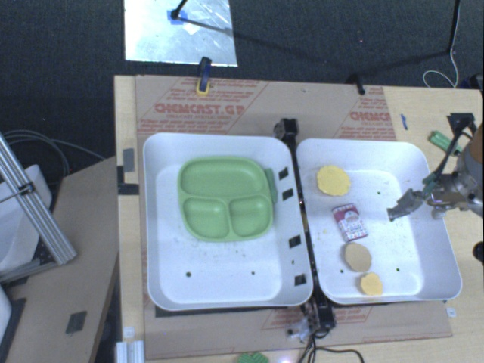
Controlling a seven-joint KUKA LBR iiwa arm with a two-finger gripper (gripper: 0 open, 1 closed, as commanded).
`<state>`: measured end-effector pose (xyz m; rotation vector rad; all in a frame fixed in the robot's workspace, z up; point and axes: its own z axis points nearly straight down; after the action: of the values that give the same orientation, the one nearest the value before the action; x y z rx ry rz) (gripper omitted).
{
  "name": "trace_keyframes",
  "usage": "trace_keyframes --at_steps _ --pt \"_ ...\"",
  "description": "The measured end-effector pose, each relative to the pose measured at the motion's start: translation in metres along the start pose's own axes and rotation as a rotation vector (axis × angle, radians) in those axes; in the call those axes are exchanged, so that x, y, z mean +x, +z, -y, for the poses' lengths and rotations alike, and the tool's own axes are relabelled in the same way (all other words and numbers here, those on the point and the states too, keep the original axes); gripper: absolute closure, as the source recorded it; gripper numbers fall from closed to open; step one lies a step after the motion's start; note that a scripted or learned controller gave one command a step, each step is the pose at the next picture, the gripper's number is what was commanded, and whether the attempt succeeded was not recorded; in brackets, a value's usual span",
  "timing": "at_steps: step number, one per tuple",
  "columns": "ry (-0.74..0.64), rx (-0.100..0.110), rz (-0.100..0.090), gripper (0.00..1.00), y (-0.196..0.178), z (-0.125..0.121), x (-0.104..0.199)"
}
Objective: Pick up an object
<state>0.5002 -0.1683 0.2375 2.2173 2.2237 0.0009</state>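
Observation:
The right bin (423,174) holds a flat yellow disc (333,180) near its back left, a small red and white packet (349,222) in the middle, a tan round piece (358,257) below it and a small yellow piece (370,283) near the front wall. My gripper (404,205) hangs over the right half of this bin, reaching in from the right, well to the right of the packet. Nothing shows between its fingers.
The left bin (162,278) holds a green divided plate (225,198). A black clip strip (295,225) runs between the two bins. A green marker (441,138) lies on the bench at the far right. Metal framing (34,210) stands at the left.

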Motion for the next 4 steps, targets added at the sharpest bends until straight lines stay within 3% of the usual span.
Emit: trace_keyframes --at_steps 1,2,3,4 --pt "0.0 -0.004 -0.003 0.0 0.158 -0.033 0.011" --pt "-0.001 -0.01 0.002 0.0 0.149 0.004 0.07" --pt "0.004 -0.002 0.001 0.0 0.134 0.013 0.032" --pt "-0.002 -0.001 -0.002 0.0 0.151 -0.005 0.039"
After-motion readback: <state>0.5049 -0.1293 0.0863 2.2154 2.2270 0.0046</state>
